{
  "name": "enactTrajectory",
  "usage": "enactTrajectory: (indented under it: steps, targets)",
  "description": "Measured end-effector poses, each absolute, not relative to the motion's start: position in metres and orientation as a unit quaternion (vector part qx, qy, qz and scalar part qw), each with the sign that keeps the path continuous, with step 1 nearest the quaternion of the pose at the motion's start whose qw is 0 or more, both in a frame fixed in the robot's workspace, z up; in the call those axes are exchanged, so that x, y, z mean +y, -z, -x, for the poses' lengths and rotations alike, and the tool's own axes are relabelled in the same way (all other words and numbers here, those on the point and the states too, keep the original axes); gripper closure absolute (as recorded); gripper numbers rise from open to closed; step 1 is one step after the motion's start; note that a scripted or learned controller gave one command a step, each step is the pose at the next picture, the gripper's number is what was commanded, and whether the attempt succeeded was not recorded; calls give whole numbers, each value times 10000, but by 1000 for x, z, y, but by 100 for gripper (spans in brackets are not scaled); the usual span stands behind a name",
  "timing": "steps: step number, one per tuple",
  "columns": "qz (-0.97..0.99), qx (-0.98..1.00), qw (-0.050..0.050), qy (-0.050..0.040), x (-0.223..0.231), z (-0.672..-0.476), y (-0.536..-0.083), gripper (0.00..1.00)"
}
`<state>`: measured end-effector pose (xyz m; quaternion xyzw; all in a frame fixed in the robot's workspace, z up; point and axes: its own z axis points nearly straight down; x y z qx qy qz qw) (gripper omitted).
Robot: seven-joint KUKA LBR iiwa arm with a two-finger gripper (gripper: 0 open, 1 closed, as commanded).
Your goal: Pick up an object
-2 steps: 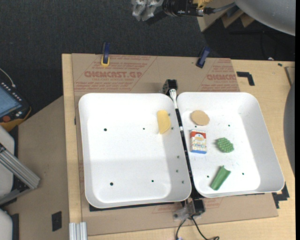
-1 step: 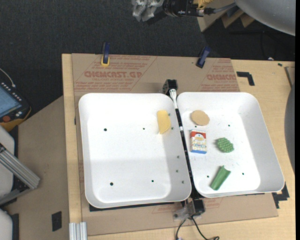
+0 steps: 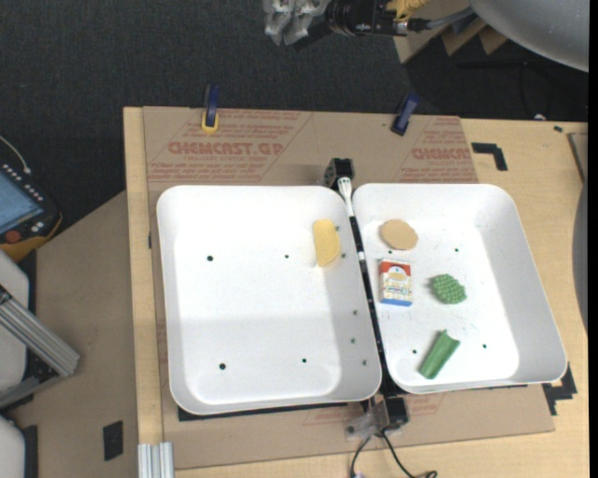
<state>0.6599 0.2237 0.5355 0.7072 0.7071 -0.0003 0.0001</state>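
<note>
My gripper [image 3: 286,22] is at the top edge of the camera view, above the dark floor and well behind both bins, with the arm [image 3: 542,23] running off to the top right. A yellow banana-like piece [image 3: 325,244] lies at the right side of the left bin [image 3: 187,280]. The right bin [image 3: 523,280] holds a round tan disc [image 3: 399,234], a small red and white carton [image 3: 395,283], a bumpy green ball [image 3: 448,289] and a green cylinder [image 3: 437,355].
The bins sit side by side on a cardboard sheet [image 3: 280,140] held by two blue clamps [image 3: 211,107] at its back edge. A black fixture [image 3: 340,173] stands at the back where the bins meet. Cables hang at the front [image 3: 378,425].
</note>
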Motion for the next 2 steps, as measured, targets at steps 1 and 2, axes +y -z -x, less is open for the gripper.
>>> enactTrajectory:
  steps: [1,2]
  targets:
    - [-7069,7073,6,-4,224,-661,-535,100]
    - [-7069,7073,7,-7,224,-662,-535,100]
